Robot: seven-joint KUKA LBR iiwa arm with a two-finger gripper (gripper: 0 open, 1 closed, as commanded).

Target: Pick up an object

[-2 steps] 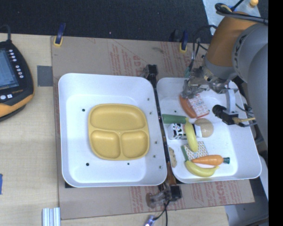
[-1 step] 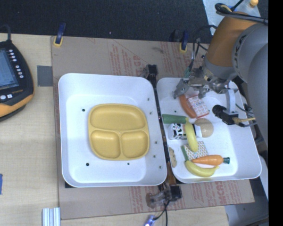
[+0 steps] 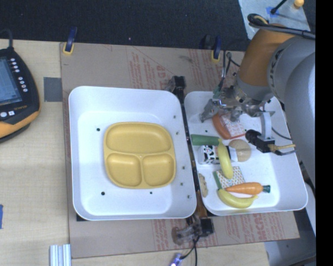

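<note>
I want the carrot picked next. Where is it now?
The carrot lies in the right bin, near its front edge, resting just above a banana and well below the gripper.

Just one cam, fixed above the bench (image 3: 28, 165), looking down at a slant w/ both bins in frame: left bin (image 3: 80, 148), right bin (image 3: 288, 187). Mid distance, arm (image 3: 277, 60) comes in from the right.
</note>
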